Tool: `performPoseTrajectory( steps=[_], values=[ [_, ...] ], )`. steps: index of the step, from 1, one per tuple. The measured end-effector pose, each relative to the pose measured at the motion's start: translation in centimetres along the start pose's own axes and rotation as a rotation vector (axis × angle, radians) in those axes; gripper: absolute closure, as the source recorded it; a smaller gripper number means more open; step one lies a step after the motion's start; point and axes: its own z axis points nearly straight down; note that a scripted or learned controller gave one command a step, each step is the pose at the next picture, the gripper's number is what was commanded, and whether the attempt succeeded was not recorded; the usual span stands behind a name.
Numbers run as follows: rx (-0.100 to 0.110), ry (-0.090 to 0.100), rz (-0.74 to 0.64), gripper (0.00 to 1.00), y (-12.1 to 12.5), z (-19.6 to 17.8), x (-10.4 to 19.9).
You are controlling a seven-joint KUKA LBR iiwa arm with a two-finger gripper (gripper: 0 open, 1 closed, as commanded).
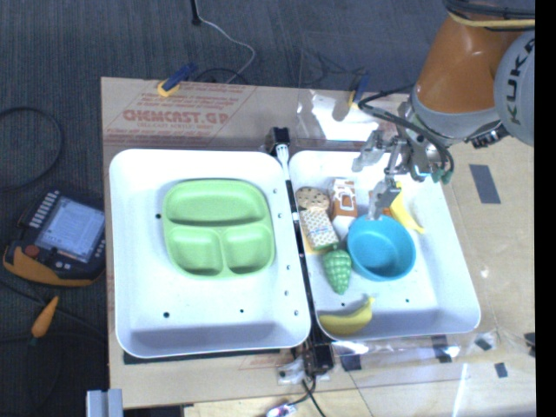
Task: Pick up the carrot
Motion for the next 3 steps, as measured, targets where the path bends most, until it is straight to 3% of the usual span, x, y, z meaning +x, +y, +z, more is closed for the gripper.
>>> performPoseTrajectory(
  steps=[1,2,3],
  values=[
    [0.004,-0.007,-0.405,0.00,-10.0,-6.6,-2.3],
    [0.001,-0.011,-0.408,1.00,-9.6,-7.5,-2.5],
    [0.007,-0.011,-0.847,1.00,-11.2,-18.1,2.2]
  ],
)
